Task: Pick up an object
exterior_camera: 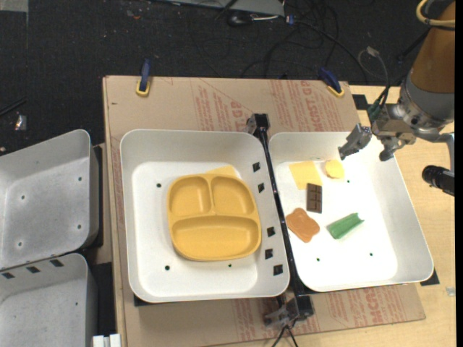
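Observation:
The right bin (pixel 391 223) holds several small items: a pale yellow flat square (pixel 304 173), a small yellow lump (pixel 333 169), a dark brown chocolate bar (pixel 314 197), an orange piece (pixel 302 225) and a green piece (pixel 344 225). My gripper (pixel 372 144) hangs above the bin's far right corner, to the right of the yellow lump and apart from it. Its two fingers are spread and open, with nothing between them.
The left bin (pixel 145 194) holds a yellow divided tray (pixel 214 217). A black divider (pixel 269 194) runs between the bins. A grey lid (pixel 43 194) lies off the bench at the left. Clamps and cables sit at the far edge.

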